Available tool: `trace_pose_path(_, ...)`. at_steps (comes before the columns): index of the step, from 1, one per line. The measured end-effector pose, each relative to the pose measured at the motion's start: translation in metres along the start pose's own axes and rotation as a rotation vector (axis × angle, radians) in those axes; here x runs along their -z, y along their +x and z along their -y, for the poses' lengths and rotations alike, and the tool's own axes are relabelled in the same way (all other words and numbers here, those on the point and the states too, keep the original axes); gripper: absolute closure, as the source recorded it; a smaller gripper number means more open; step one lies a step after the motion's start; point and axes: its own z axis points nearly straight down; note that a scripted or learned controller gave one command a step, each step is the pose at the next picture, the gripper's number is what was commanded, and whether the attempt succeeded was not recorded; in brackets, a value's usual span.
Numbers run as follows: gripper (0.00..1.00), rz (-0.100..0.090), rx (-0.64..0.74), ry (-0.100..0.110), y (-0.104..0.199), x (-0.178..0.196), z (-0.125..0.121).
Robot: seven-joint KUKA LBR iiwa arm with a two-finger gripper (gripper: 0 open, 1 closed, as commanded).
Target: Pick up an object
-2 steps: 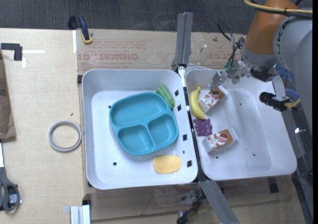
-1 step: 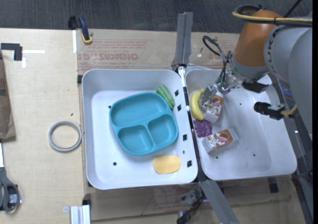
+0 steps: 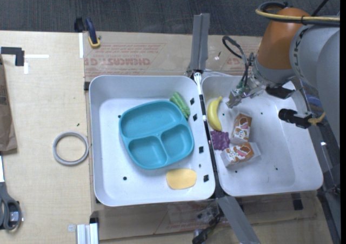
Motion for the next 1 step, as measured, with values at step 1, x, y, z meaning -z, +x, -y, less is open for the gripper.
trace_pose_path(1,0.0,0.0,0.0,0.0,0.0001,0.0,0.0)
